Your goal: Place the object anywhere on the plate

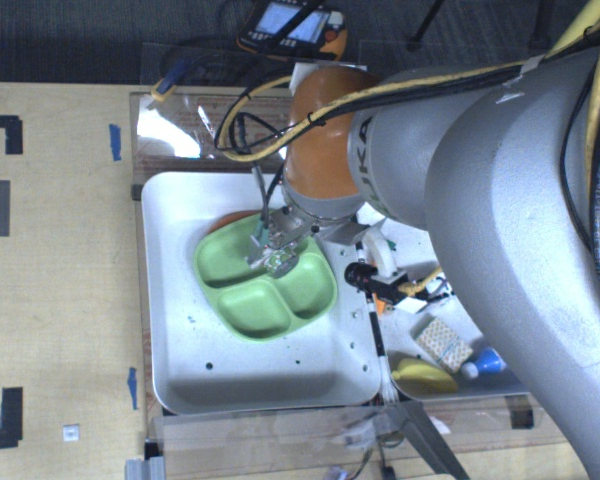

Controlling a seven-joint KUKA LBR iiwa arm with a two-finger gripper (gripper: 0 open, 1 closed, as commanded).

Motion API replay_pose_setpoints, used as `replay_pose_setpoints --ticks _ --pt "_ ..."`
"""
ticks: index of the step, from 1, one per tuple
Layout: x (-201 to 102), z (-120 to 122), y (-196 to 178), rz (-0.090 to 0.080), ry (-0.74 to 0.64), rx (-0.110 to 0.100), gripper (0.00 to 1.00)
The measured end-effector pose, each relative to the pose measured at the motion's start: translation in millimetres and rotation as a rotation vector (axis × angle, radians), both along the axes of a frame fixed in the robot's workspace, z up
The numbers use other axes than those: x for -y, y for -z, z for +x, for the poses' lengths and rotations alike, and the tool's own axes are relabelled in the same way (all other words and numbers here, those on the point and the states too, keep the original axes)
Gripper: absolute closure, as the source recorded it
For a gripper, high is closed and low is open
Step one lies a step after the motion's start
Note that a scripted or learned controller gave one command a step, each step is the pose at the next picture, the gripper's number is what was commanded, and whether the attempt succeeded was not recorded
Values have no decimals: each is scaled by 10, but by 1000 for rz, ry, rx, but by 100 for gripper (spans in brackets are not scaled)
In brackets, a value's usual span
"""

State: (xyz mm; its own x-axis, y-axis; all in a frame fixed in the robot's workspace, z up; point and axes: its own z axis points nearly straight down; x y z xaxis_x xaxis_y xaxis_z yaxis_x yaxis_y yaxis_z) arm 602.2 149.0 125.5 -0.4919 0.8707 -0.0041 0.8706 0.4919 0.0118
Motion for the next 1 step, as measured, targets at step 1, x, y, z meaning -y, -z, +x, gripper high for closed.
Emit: replay_pose_setpoints --ticks 1 --pt "-9 -783 -879 -3 -140 -13 100"
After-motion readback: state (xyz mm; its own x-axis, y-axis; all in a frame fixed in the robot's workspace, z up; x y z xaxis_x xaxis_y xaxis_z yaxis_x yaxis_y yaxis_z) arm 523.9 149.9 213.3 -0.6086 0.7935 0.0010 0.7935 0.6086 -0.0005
